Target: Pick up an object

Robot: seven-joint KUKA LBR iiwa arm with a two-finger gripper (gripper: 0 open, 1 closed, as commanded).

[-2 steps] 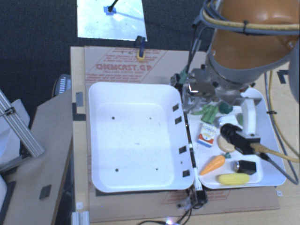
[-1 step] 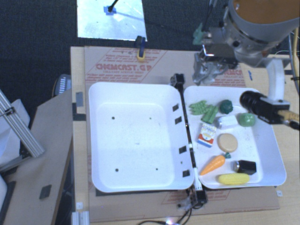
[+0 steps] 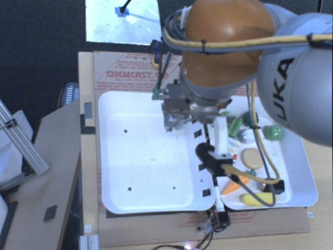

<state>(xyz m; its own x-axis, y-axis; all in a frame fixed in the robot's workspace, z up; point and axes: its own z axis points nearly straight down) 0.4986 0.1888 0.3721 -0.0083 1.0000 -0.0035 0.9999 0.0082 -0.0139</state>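
Well, from my remote seat I see the gripper [image 3: 175,120] hanging over the far right corner of the left bin [image 3: 140,165], close to the wall it shares with the right bin [image 3: 308,190]. Whether it is wide or narrow I cannot tell; the metal block at the wrist and the big orange band [image 3: 226,33] above it hide the tip. I see nothing held in it.

Everything I could pick lies to the right of the gripper, across the shared wall. Nearest to it is a green piece [image 3: 237,124], with a small white item [image 3: 233,146] just on the near side of that. A round green object [image 3: 273,133] sits farther right, and a tan disc [image 3: 252,158] lies nearer to me than that. Nearest the front rim, well apart from the gripper, lie an orange piece [image 3: 232,185] and a yellow one [image 3: 257,198], close together. A yellowish cable loops down over this bin.

Both bins rest on a cardboard sheet [image 3: 127,73] with red print, which lies on the bench [image 3: 86,155].
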